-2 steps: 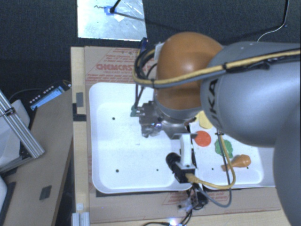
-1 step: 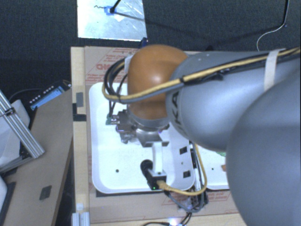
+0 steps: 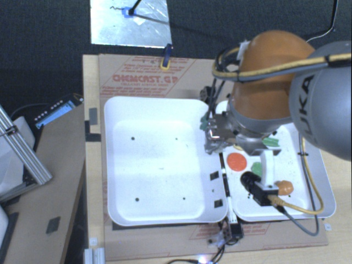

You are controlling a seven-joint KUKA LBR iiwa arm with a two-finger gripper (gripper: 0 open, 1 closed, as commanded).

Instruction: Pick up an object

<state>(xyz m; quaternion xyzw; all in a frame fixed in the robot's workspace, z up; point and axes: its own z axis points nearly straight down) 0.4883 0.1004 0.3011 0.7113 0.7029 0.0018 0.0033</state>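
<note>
— Gripper point(image 3: 213, 137), where did you have it?

— Low over the seam where the two bins meet, at the left bin's point(image 3: 159, 164) right rim. From my screen I could not tell whether it was open or closed; the wrist covered most of it. I saw nothing clearly held.

— Anything right at it?

— A small green bit point(image 3: 207, 124) sat against its upper-left side, over the rim. I could not tell whether that was gripped or merely beside it.

— And the objects to pick?

— All in the right bin point(image 3: 329, 201). A red-orange disc point(image 3: 236, 161) lay flat near the bin's left wall, just below and to the right of the gripper. A green piece point(image 3: 271, 142) poked out from under the wrist, further right. An orange-brown rounded object point(image 3: 285, 187) lay toward the bin's near side, well apart from the gripper.

— The arm?

— The arm point(image 3: 324, 98) came in from the right, its orange band point(image 3: 269, 65) bulking over the far half of the right bin.

— Beyond that?

— Both bins rested on a cardboard sheet point(image 3: 143, 76) with red print, and a silvery sheet point(image 3: 129, 15) lay past it.
</note>
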